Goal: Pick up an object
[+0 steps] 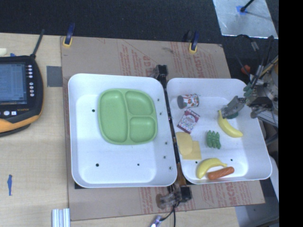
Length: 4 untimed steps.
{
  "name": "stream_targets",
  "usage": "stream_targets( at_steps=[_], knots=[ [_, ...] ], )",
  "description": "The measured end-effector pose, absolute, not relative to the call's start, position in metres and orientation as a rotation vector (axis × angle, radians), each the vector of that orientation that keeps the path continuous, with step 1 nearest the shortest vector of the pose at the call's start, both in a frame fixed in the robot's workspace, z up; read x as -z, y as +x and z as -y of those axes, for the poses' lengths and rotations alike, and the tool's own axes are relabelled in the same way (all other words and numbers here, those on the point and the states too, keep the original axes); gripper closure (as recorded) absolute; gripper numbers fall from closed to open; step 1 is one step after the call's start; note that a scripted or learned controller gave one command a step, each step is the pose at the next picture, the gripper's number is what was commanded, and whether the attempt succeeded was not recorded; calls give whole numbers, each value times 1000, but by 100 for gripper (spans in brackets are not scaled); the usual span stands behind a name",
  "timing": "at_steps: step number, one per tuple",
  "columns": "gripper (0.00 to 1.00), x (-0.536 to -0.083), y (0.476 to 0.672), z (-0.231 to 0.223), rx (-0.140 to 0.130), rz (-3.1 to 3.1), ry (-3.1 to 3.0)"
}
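the gripper reaches in low from the right, wrist tilted leftward.

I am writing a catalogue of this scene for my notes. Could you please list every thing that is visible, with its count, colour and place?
bins: 2, white, side by side on the cardboard sheet
divided plate: 1, green, in the left bin
can: 1, red and white, lying at the top of the right bin
packet: 1, red and white, below the can
cheese slices: 2, yellow, overlapping, left side of the right bin
pea pods: 1 bunch, green, middle of the right bin
bananas: 2, yellow, one at the right, one at the bottom
carrot: 1, orange, beside the bottom banana
clamps: 2, blue and yellow, top edge of the cardboard
teach pendant: 1, orange and black, far left
gripper: 1, grey, over the right bin's right side
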<state>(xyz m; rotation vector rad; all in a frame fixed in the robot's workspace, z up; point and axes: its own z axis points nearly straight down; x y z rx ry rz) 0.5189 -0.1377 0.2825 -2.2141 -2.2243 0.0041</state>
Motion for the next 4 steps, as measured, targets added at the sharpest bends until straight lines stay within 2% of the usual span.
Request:
stream_targets(
  at_steps=[1,2,3,4],
  knots=[
    [0,-176,533,143,-8,2225,-2212],
    [0,-91,527,137,-6,2225,-2213],
    [100,-101,527,138,-9,2229,-2209],
    [100,-192,547,47,-2,2226,-2214]
  ],
)
